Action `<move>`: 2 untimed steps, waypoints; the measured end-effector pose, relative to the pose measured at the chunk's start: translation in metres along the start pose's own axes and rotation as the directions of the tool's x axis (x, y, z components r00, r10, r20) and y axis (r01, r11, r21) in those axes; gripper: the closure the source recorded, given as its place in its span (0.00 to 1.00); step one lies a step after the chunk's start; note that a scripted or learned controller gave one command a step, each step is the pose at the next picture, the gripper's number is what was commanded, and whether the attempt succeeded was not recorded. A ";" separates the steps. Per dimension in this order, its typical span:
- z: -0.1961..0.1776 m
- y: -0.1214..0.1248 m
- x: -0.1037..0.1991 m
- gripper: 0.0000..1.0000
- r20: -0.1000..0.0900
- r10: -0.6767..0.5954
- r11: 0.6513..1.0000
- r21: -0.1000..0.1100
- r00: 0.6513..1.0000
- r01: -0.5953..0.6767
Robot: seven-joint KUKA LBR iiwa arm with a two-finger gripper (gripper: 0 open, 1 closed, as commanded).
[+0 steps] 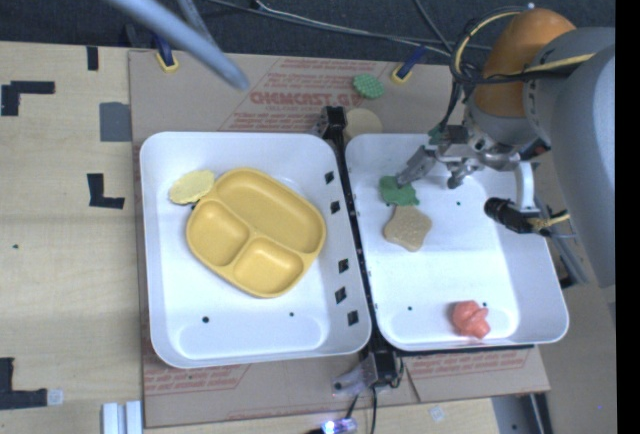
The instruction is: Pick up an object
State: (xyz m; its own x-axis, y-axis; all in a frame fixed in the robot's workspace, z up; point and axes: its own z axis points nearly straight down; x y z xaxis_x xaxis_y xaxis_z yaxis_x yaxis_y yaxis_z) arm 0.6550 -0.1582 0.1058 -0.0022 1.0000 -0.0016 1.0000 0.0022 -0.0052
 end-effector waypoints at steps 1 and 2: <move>-0.013 0.001 0.001 1.00 0.000 -0.002 1.000 -0.004 1.000 0.002; -0.075 0.009 0.002 1.00 -0.001 0.000 1.000 -0.011 1.000 0.000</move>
State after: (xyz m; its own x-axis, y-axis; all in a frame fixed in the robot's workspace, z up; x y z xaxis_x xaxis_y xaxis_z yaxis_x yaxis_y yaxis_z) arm 0.6641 -0.1564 0.1812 -0.0022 1.0000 -0.0010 1.0000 0.0022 0.0059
